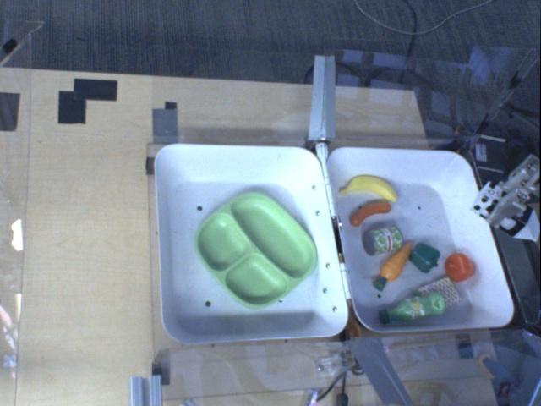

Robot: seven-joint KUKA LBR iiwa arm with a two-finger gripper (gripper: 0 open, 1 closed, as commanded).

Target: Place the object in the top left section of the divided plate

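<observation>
A green divided plate (256,249) lies tilted in the left bin (182,184), with three sections holding nothing. The right bin (452,180) holds several toy foods: a yellow banana (369,186), a red-orange sausage (369,212), a small can (384,240), a carrot (394,264), a dark green piece (424,257), a red tomato (459,266) and a green bottle (414,308) lying on its side. My gripper (507,194) sits at the far right edge of the view, just outside the right bin's rim, with nothing seen in it.
A metal post (322,100) stands at the back between the two bins. Black markers (87,98) lie on the wooden bench at the far left. A cable (406,11) loops across the dark floor behind.
</observation>
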